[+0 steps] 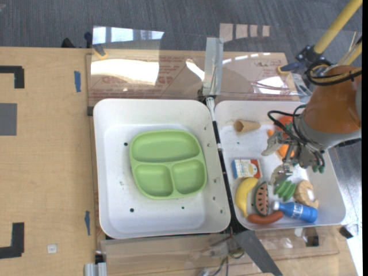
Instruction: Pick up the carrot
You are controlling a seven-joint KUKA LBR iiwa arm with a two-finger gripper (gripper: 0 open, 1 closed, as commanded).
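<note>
Arm closes in on carrot (282, 147) in right bin (336, 203).
End effector (286, 151) hovers above it, grip state unclear; next, a descent and firm close.

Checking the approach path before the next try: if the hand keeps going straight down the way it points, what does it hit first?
Likely the carrot: the hand sits over its orange body in the right bin. Height is hard to judge from above; it could already be touching.

Grey carpeted floor (172, 4) runs behind the tan table (43, 154); light glares off the clear panels (144, 73) at its back.
</note>
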